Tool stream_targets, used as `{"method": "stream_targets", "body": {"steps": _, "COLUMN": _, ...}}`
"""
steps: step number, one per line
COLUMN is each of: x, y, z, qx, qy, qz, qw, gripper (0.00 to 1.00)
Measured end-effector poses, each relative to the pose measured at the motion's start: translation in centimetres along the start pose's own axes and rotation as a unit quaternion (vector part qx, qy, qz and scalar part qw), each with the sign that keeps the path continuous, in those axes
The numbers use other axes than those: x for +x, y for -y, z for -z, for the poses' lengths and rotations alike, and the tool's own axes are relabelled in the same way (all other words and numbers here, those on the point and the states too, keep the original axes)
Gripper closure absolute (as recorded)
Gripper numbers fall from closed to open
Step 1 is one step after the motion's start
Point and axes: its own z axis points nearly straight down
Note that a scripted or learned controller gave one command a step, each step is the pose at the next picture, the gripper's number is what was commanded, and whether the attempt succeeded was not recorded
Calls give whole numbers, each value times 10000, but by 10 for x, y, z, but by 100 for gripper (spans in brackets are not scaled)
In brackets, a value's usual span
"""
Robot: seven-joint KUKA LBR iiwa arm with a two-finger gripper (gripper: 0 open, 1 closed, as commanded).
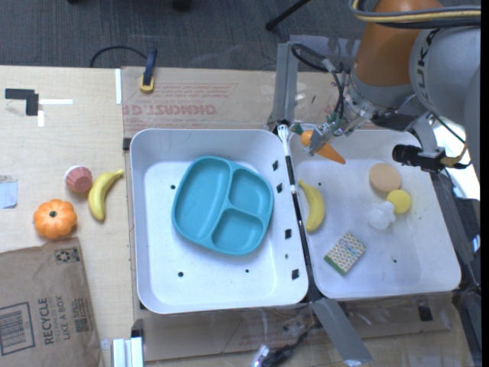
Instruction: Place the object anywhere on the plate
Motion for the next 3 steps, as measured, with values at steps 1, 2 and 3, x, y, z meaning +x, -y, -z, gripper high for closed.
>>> {"method": "stream_targets", "body": {"steps": 1, "x": 77, "y": -14, "z": -1, "qx": 16, "qy": -6, "qz": -43, "qw": 10000, "gripper": 100}}
{"method": "stream_targets", "body": {"steps": 2, "x": 76, "y": -14, "z": -1, "qx": 15, "qy": -6, "qz": -47, "qw": 10000, "gripper": 0}}
{"method": "stream_targets", "body": {"steps": 3, "x": 75, "y": -14, "z": 8, "qx": 11, "qy": 1, "qz": -53, "qw": 10000, "gripper": 100}}
